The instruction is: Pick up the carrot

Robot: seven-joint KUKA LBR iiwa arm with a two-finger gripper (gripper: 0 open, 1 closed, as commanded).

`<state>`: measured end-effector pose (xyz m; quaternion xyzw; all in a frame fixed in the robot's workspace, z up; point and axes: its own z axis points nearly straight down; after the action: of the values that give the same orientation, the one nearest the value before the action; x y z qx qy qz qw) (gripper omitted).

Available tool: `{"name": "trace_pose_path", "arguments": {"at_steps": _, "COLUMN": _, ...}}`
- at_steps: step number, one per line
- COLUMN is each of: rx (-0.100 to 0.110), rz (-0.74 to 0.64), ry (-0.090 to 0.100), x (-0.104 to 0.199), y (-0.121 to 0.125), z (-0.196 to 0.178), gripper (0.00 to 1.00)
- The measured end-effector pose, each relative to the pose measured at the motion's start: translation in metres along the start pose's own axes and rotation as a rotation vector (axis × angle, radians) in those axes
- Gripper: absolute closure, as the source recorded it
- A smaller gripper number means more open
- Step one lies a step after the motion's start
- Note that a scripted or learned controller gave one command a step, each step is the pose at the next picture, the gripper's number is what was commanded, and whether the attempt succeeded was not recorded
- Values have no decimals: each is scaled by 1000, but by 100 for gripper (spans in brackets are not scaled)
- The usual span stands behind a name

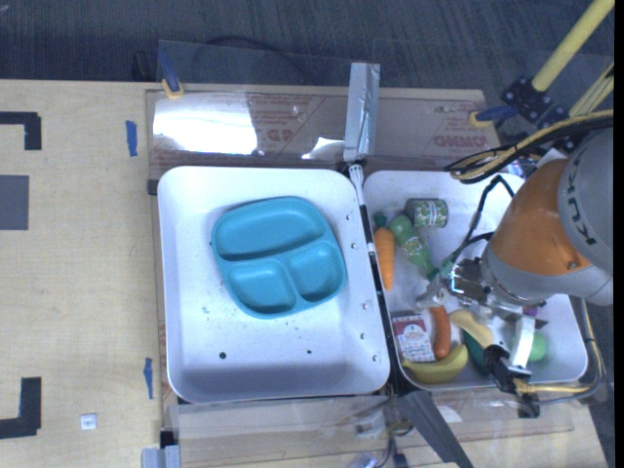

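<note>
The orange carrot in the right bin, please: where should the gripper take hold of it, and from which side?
Probably across the middle of the tapered orange carrot, from above. It lies flat along the right white bin's left wall, green top away from the camera, so the fingers should close across its width.

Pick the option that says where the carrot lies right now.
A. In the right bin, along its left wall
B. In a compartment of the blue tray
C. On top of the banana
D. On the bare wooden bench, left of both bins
A. The carrot lies lengthwise against the left wall of the right bin, apart from the blue tray in the left bin and well above the banana.
</note>
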<state>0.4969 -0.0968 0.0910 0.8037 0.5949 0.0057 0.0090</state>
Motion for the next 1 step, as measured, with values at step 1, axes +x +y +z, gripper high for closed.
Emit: {"name": "trace_pose_path", "arguments": {"at_steps": 1, "rx": 16, "rz": -27, "ry": 3, "x": 0, "y": 17, "z": 4, "gripper": 0}}
